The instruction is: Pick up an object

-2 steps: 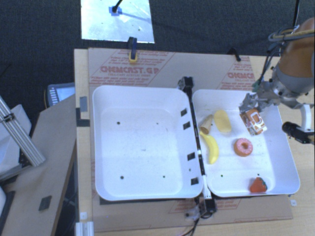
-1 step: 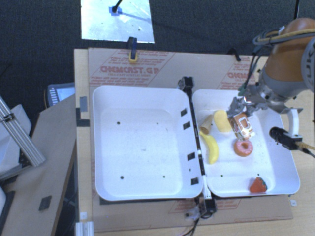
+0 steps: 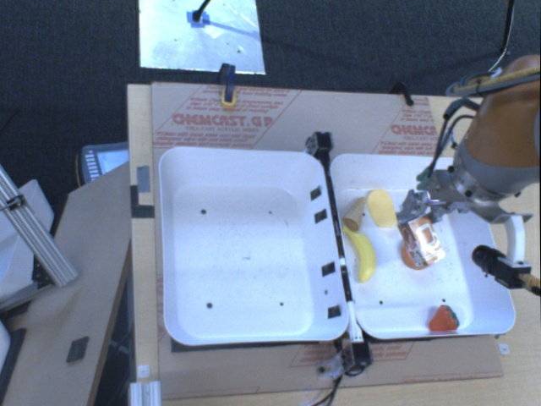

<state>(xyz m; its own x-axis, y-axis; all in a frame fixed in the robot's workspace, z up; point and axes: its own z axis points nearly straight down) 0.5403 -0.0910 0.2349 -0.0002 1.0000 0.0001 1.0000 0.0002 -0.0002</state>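
At the right bin's middle sits the likely target: a crinkly orange-and-clear packet [image 3: 421, 245], lying on the bin floor, tilted. Gripper [image 3: 417, 205] is right at its upper edge, fingers pointing down into the bin. Can't tell how wide the fingers are, or whether anything is pinched between them; the packet's top overlaps the gripper tip from this angle, so contact is unclear too.

Step in hand, my read: grasp attempt at the packet, either final descent or closing. No lift visible yet, packet looks to be resting on the floor.

Next move calls for a firm close on the packet's upper fold, then a straight vertical lift. Crinkly film may slip or deform, so a failed grip is plausible.

Neighbours: banana [image 3: 364, 256] just left of the packet, yellow piece [image 3: 381, 207] above it, small tan item [image 3: 354, 214] by the divider, red item [image 3: 443, 318] near the front corner. All are apart from the packet, so the lift path looks free. Left bin [image 3: 182, 176] isn't in play.
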